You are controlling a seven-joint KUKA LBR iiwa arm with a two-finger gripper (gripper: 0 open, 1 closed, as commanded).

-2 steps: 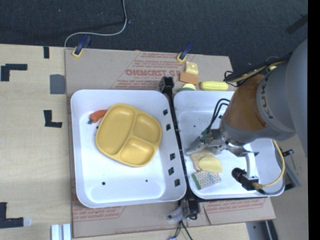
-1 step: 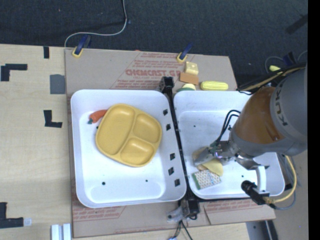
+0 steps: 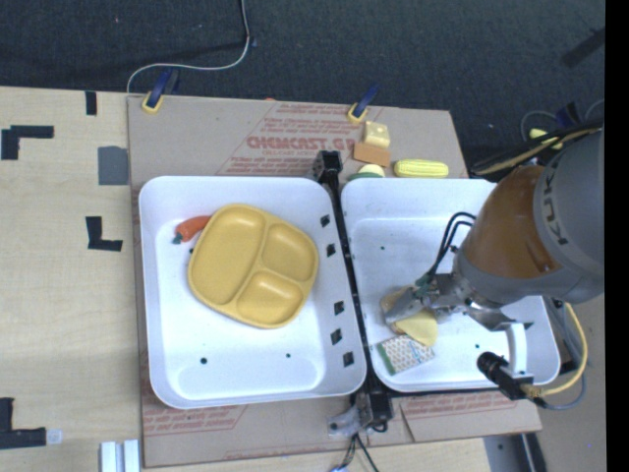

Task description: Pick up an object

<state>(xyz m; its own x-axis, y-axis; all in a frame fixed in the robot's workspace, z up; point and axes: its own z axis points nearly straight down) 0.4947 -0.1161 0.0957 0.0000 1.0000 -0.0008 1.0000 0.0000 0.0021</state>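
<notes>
In the right bin [image 3: 393, 229], my gripper [image 3: 405, 308] reaches down from the right and sits low over a pale yellow wedge-shaped object [image 3: 421, 329]. A small flat patterned packet [image 3: 404, 354] lies just in front of the wedge, near the bin's front wall. The grey arm with its orange band [image 3: 511, 234] covers much of the bin's right side. In the left bin [image 3: 167, 362] a yellow divided plate [image 3: 254, 264] lies tilted, with an orange carrot-like piece [image 3: 191, 227] poking out from under its far left edge.
Behind the bins on the cardboard lie a tan block [image 3: 372, 146], a yellow corn-like piece [image 3: 421, 169] and a small pale green object [image 3: 369, 172]. A black divider clip [image 3: 328, 165] sits between the bins. Cables run at the right.
</notes>
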